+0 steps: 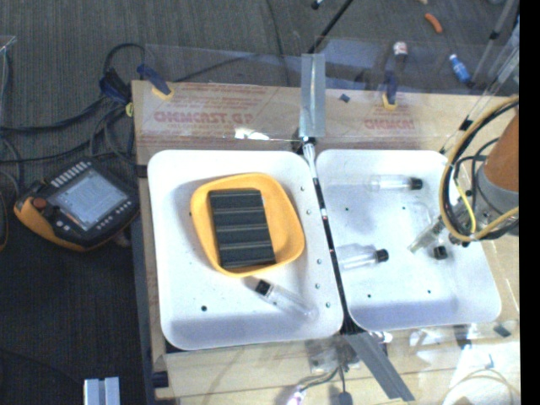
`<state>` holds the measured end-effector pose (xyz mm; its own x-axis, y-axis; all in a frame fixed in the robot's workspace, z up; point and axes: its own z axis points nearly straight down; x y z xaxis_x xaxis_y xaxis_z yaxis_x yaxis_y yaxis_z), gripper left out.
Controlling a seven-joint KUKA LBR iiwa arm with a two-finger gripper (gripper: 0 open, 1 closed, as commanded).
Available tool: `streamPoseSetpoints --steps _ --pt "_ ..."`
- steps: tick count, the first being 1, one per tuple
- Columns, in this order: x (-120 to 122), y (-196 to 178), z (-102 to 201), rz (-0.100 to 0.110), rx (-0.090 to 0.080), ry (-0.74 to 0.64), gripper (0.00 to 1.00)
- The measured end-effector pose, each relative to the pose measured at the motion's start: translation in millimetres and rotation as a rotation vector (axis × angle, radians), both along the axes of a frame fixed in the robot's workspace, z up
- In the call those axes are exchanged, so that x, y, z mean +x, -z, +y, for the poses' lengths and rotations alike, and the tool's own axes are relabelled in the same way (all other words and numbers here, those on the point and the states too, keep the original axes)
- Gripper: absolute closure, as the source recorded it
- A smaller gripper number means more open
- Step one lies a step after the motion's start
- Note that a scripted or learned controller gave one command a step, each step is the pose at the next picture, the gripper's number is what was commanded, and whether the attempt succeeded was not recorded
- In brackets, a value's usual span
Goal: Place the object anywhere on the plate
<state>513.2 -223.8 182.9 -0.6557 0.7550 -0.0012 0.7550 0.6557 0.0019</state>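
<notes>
Faded red print marks the cardboard backboard (228, 112), unreadable.

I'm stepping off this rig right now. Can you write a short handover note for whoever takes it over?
Gripper: low over the right bin, beside a clear tube; jaw state can't be read.
Things: yellow plate in the left bin carries a dark ribbed block. One clear black-capped tube lies just off the plate. Two more tubes lie in the right bin.
Done: no tube on the plate.
Left: grasp a tube and set it on the plate.
</notes>
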Motion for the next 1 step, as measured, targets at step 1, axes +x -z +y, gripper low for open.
streamPoseSetpoints --steps 1 --pt "0.0 0.0 0.0 0.0 0.0 0.0 0.0"
